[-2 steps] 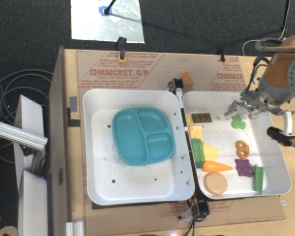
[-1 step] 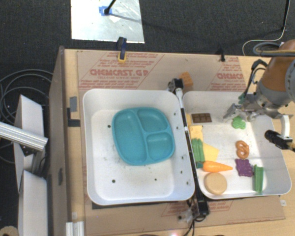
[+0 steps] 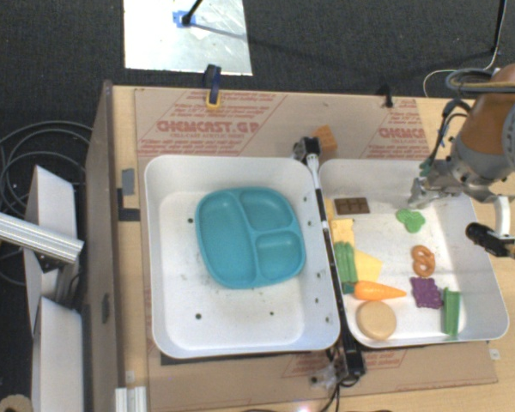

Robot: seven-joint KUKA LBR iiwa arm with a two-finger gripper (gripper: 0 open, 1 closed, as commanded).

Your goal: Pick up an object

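The right bin (image 3: 485,316) holds several toy foods. Among them are a small green piece (image 3: 410,221), a brown chocolate tile (image 3: 352,205), a pretzel (image 3: 423,259), purple grapes (image 3: 426,292), an orange carrot (image 3: 379,291) and a round tan cookie (image 3: 377,320). My gripper (image 3: 418,196) hangs low at the bin's far right part, just above and behind the green piece. Nothing can be seen held in it.
A blue sectioned plate (image 3: 250,236) lies in the left bin (image 3: 176,316). Yellow cheese (image 3: 342,230), green strips (image 3: 346,263) and a green stick (image 3: 451,311) also lie in the right bin. The divider between the bins (image 3: 326,247) runs down the middle. Cables hang at the right.
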